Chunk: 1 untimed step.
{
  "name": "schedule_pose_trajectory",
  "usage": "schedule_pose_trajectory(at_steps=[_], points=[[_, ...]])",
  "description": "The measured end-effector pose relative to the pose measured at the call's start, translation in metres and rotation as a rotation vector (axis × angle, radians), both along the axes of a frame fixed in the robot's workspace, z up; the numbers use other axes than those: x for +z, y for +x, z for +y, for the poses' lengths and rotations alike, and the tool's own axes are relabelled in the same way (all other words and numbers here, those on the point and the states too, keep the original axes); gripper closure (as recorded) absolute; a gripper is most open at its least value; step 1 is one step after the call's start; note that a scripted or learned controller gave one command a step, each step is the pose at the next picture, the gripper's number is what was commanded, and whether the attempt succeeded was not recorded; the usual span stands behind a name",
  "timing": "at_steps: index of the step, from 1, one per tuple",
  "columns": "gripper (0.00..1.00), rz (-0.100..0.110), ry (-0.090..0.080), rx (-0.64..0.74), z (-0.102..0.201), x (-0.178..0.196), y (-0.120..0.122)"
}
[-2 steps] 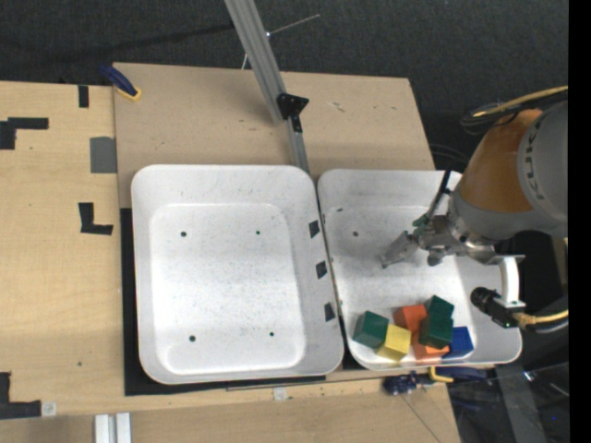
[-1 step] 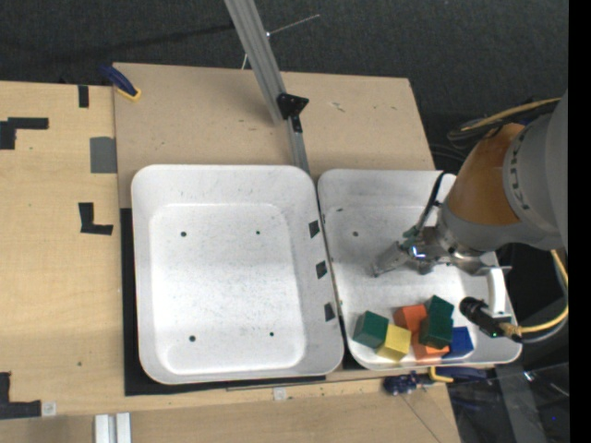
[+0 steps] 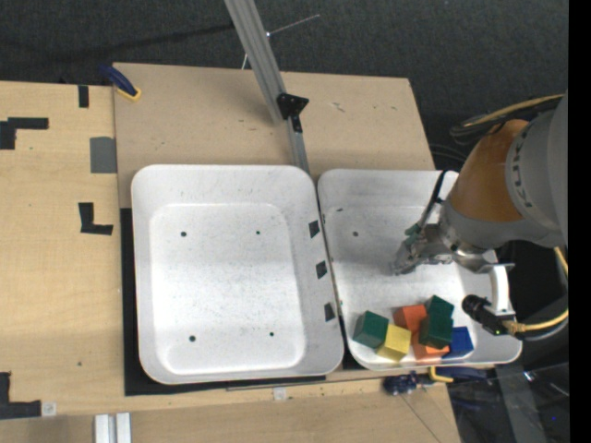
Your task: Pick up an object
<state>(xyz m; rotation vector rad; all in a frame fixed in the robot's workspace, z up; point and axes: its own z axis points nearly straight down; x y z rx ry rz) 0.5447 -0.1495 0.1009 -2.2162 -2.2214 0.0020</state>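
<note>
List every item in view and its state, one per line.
Gripper: low over the right bin's floor, no block between its fingers.
Right bin: holds the blocks.
Blocks: clustered at the near edge, some stacked.
Left bin: upright on the bench.

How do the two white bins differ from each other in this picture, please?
The right bin holds a cluster of coloured blocks in its near corner; the left bin shows only small dark dots on its floor. The end effector hangs over the right bin, not over the left bin. The left bin looks wider than the right bin. Both are shallow, white and speckled.
</note>
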Motion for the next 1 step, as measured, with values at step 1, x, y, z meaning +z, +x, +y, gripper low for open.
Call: schedule_pose_trajectory(at_steps=[1], points=[[1.0,-0.007,-0.003,-0.002,-0.0087,0.0549,0.0058]])
